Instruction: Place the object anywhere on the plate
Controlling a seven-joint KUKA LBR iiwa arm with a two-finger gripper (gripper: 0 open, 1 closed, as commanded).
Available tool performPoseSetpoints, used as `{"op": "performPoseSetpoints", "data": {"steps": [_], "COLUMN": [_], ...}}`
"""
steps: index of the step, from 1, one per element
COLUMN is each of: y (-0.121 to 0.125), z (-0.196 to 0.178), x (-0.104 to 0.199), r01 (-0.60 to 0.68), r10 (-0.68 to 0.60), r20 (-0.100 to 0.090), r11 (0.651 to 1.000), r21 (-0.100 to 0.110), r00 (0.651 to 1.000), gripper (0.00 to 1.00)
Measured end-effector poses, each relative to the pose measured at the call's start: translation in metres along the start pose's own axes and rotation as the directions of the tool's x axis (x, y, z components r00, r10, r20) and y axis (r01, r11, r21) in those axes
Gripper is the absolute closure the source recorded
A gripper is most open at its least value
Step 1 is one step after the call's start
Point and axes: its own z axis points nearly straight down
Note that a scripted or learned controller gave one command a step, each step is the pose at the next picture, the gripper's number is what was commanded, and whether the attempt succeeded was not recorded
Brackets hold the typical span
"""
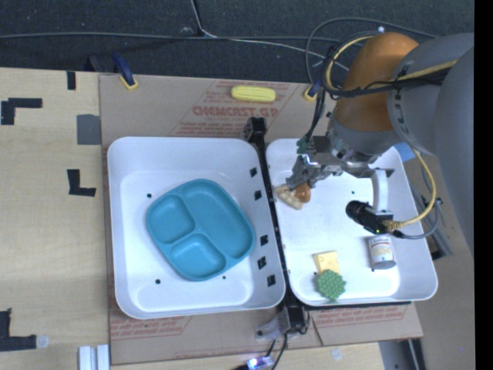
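A blue plate [200,228] with three compartments lies in the left bin [127,176]. In the right bin [416,276], near its left wall, sits a small tan and brown pastry-like object [292,196]. My gripper [305,176] is directly over that object, at its upper right edge, and hides part of it. It is too close to tell whether they touch. The plate holds nothing.
Toward the front of the right bin are a yellow block [326,261], a green knobbly piece [330,284] and a small can [380,252]. A yellow corn cob [253,93] lies on the cardboard behind the bins. A black divider [266,199] runs between the bins.
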Motion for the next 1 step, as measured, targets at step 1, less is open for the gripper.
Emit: {"op": "performPoseSetpoints", "data": {"steps": [1], "y": [0.0089], "z": [-0.0065], "x": [0.0463], "r01": [0.000], "r10": [0.000], "r20": [0.001], "r11": [1.000], "r21": [-0.001], "r00": [1.000], "gripper": [1.00]}}
